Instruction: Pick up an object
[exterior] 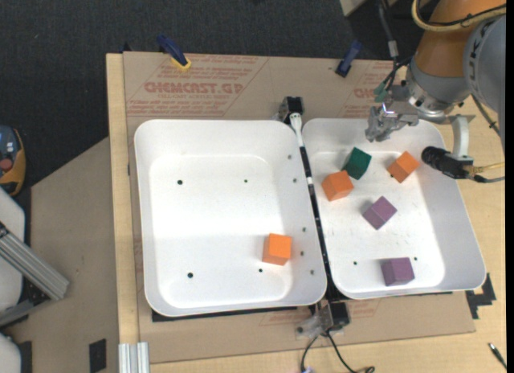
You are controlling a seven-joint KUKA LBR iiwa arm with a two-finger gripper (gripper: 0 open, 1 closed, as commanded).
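Camera view, gripper (384,125) small and blurred above right bin (458,227), green block (357,161) near

Two white bins sit side by side on a cardboard sheet (201,82) with red print, held at its far edge by two blue clamps (174,52). The left bin (161,162) holds one orange cube (278,248) near its near right corner. The right bin (458,227) holds five blocks: a green cube (357,162), an orange cube (337,186) just beside it toward the divider, another orange cube (402,166) further right, a purple cube (379,212) in the middle, and a second purple cube (397,271) near the front wall. The arm (450,42) reaches in from the right; its gripper (384,125) hangs over the bin's far edge, above and apart from the green cube, with nothing seen in it.
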